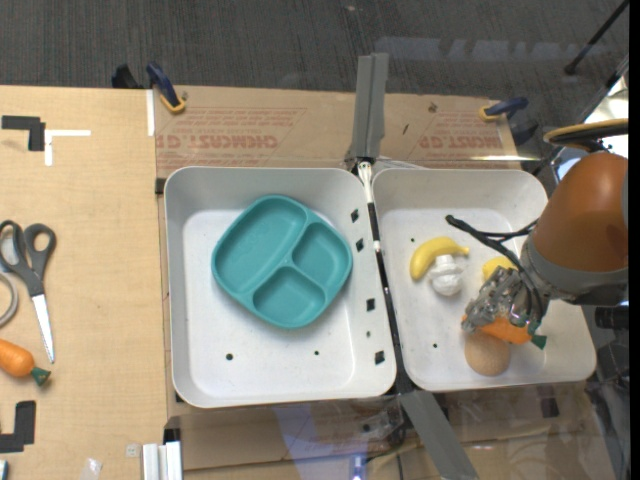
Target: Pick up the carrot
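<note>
left white bin point(180, 298): teal three-compartment plate point(283, 260) | right white bin point(420, 368): yellow banana point(432, 254), gripper point(500, 306) clamped on orange carrot point(508, 332) | cardboard lettering unreadable

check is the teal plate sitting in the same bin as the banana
No, the teal plate lies in the left bin, the banana in the right bin.

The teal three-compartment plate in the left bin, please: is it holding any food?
Empty: the teal three-compartment plate shows bare teal in all three compartments.

Arm point(585, 233) reaching from right, wrist angled down-left.
</note>
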{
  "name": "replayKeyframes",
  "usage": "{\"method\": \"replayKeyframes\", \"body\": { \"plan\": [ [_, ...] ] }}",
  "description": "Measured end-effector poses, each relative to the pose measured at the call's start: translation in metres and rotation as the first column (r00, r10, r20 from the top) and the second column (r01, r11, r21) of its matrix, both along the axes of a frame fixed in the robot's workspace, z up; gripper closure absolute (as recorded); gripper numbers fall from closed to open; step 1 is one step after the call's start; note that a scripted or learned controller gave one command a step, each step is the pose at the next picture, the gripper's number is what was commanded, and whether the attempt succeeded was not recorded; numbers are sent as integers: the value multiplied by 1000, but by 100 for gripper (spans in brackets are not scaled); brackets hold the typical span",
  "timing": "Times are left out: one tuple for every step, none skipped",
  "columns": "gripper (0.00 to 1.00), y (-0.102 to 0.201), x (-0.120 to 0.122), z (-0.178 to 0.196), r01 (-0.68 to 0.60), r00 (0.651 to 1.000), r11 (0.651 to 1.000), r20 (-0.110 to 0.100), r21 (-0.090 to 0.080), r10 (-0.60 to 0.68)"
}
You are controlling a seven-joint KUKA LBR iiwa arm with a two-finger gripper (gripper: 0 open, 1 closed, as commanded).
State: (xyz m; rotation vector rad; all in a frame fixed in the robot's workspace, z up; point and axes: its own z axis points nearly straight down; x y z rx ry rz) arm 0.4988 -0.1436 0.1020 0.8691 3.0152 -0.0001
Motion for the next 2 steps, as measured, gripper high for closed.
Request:
{"method": "replayKeyframes", "body": {
  "plan": [
    [100, -43, -17, -6, 17, 1000, 1000, 11, -4, -17],
    [100, 13, -16, 11, 303, 953, 953, -2, 1, -303]
  ]
}}
